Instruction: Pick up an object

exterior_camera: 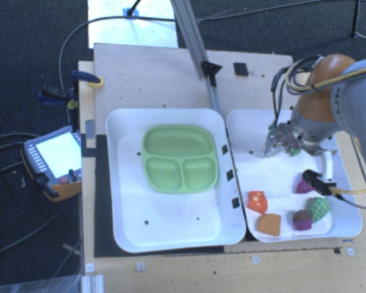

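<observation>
fingers (273,146) low over the right bin (250,124), spread not discernible, nothing seen between them | small green piece (293,152) just beside them at 3 o'clock | toy foods at 5 o'clock: purple piece (303,186), green bumpy grapes (318,208), red block (257,201), orange wedge (269,224) | left bin (125,224): glossy green three-section plate (180,158)
</observation>
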Motion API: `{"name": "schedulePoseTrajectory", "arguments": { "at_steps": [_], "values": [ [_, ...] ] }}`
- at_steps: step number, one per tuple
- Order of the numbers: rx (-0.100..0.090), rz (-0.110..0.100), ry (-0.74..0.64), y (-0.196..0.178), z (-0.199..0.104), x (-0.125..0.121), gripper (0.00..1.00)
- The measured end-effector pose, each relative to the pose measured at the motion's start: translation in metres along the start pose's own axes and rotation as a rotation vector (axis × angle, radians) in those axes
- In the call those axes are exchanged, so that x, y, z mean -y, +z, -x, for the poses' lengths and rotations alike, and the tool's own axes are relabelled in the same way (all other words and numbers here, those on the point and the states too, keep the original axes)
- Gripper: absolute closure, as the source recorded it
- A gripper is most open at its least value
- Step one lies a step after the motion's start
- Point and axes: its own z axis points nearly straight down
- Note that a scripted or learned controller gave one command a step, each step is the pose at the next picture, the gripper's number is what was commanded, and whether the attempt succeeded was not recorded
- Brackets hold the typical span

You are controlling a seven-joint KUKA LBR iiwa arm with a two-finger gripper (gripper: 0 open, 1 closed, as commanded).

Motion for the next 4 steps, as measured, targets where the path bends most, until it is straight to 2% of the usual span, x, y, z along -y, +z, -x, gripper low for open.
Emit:
{"name": "schedulePoseTrajectory", "arguments": {
  "at_steps": [3,4],
  "values": [
    [0.000,0.003,-0.005,-0.189,-0.005,-0.001,1.00],
    [-0.003,-0.005,-0.009,-0.189,-0.061,0.003,1.00]
  ]
}}
